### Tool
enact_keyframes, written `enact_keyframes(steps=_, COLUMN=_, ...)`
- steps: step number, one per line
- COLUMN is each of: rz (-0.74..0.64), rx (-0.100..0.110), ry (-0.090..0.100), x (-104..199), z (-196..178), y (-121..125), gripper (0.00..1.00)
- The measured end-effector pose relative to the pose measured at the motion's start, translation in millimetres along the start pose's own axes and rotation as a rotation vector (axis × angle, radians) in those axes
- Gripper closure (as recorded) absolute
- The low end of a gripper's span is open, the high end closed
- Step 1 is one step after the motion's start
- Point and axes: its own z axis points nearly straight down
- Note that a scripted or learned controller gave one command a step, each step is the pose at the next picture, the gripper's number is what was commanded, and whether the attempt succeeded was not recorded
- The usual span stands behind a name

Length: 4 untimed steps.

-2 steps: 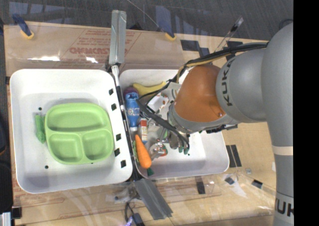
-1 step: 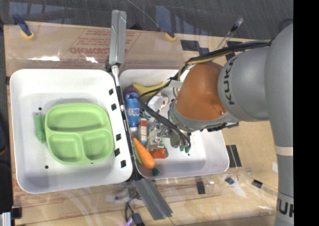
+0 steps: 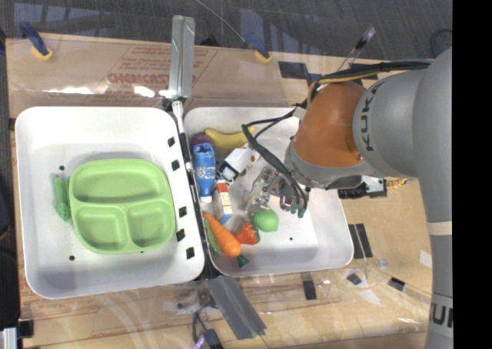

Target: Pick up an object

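Arm (image 3: 384,124) reaches in from the right edge, grey casing with its orange band (image 3: 330,128) over the right bin (image 3: 327,251). Gripper (image 3: 269,195) hangs low among the objects in that bin; its metal parts blur together with cables, so whether the fingers are open or closed cannot be told, and nothing can be confirmed between them.

Right bin contents: a green ball (image 3: 266,221) just below the gripper, touching or nearly touching it; a red piece (image 3: 247,234) beside the ball; a carrot (image 3: 223,237) lying at a slant near the left wall; a blue bottle (image 3: 204,171) upright along the same wall, its label unreadable; a small box (image 3: 222,203) below the bottle; a banana (image 3: 224,138) at the far end, its right end hidden behind cables; a white packet (image 3: 238,163) partly covered by the gripper. The far right portion of this bin is hidden under the arm.

Left bin (image 3: 31,209) holds a green divided tray (image 3: 121,205), with a green strip (image 3: 61,197) just beside the tray's left edge, identity unclear
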Motion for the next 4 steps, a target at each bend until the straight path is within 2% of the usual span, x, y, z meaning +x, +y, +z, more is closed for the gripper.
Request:
enact_keyframes(steps=1, rz=-0.221, rx=0.001, ry=-0.005, x=13.2, z=-129.0, y=14.2, gripper=1.00)
enact_keyframes(steps=2, rz=-0.533, rx=-0.002, ry=0.007, x=3.1, z=-50.1, y=-44.5, gripper=1.00)
enact_keyframes(steps=3, rz=-1.033, rx=-0.003, ry=0.001, x=-32.2, z=-27.1, y=-35.6, gripper=1.00)
enact_keyframes(steps=4, rz=-1.036, rx=-0.007, ry=0.004, x=-31.7, z=-33.9, y=-33.7, gripper=1.00)
